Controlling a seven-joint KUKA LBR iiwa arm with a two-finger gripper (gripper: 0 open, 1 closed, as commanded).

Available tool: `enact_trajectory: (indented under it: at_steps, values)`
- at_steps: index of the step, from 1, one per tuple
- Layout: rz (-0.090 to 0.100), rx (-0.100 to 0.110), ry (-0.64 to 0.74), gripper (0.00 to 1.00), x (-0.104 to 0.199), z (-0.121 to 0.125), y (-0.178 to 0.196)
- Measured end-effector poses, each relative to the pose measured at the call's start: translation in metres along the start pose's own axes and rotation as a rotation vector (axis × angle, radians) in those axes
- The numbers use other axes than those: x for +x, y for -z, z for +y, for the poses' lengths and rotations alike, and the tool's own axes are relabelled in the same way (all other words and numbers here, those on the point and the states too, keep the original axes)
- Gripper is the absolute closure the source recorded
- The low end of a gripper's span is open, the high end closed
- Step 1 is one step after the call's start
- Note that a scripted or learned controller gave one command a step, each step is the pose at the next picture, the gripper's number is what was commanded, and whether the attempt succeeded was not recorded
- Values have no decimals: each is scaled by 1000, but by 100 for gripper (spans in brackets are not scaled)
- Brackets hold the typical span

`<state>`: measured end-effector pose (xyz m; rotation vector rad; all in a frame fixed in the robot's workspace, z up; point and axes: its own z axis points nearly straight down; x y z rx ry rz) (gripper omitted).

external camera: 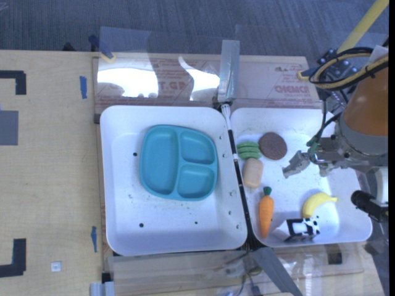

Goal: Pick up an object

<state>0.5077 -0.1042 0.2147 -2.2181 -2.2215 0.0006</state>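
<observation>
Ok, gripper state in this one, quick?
Gripper: above the right bin, near the brown disc; nothing seen between its fingers; open or shut cannot be told.

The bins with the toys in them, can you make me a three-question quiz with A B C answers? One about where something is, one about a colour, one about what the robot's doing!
1. Where is the blue plate?
A. In the left bin
B. In the right bin
C. On the floor

2. What colour is the carrot?
A. Purple
B. Orange with a green top
C. White

3. Is the gripper holding a toy?
A. Yes, the banana
B. Yes, the brown cookie
C. No, nothing sits between its fingers

Answers: 1 A, the plate lies in the left bin. 2 B, its body is orange. 3 C, banana and cookie lie apart from the gripper.
</observation>
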Motion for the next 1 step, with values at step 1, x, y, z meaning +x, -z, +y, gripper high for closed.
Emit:
enact_trajectory:
  at_steps: [1]
  values:
    - [-1, -9, -134, 0, 1, -26, -127]
